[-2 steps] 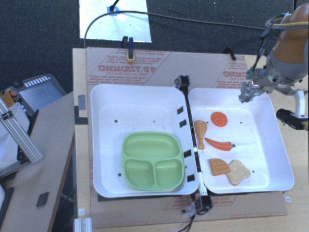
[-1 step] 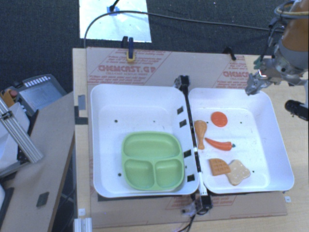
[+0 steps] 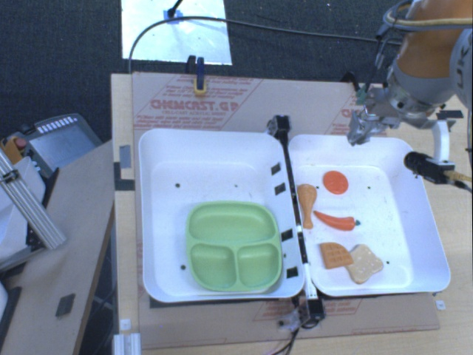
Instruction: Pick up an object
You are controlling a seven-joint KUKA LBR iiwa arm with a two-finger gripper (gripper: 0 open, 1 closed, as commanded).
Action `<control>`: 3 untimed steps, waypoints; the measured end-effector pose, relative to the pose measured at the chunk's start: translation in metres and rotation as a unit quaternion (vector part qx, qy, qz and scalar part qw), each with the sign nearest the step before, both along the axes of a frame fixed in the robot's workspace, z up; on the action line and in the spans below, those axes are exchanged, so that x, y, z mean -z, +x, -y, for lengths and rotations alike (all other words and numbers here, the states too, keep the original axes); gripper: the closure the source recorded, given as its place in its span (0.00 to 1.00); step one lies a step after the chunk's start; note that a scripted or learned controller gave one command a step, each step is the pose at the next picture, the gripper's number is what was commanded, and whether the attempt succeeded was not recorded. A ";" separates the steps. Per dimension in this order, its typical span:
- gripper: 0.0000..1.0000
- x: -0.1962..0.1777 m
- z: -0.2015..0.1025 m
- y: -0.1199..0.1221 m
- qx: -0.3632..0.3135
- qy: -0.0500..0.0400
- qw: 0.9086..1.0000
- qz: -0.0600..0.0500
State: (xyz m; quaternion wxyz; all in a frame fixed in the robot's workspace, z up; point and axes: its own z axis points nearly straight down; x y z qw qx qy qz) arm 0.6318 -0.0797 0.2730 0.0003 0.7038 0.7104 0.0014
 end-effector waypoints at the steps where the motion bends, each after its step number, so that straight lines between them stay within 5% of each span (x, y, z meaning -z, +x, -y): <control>1: 1.00 0.016 -0.055 0.004 0.000 0.000 1.000 -0.001; 3: 1.00 0.044 -0.165 -0.004 0.000 0.001 1.000 -0.001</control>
